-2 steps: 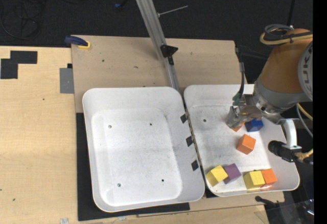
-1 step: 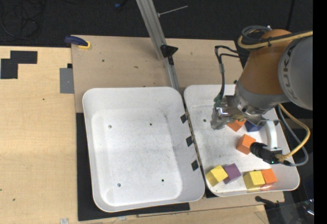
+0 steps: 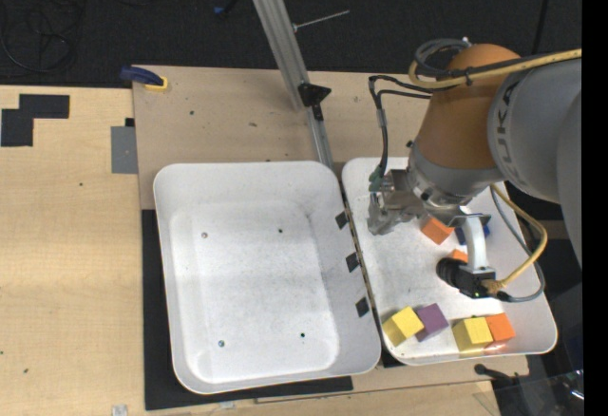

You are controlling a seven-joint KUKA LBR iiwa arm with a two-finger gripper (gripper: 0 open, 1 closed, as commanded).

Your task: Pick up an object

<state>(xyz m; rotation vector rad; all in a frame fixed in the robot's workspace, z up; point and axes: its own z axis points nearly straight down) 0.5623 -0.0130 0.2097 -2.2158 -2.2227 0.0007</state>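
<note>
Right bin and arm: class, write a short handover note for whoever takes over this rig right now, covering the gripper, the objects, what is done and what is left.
Gripper: low over the upper left part of the right bin; whether it is open or shut cannot be told, and nothing is seen held.
Objects: yellow block and purple block together near the bin's lower edge; another yellow block with an orange block to their right; one more orange piece beside the wrist.
Left bin: no blocks in it.
Done: no pick visible.
Left: grasp one object and lift it.
</note>
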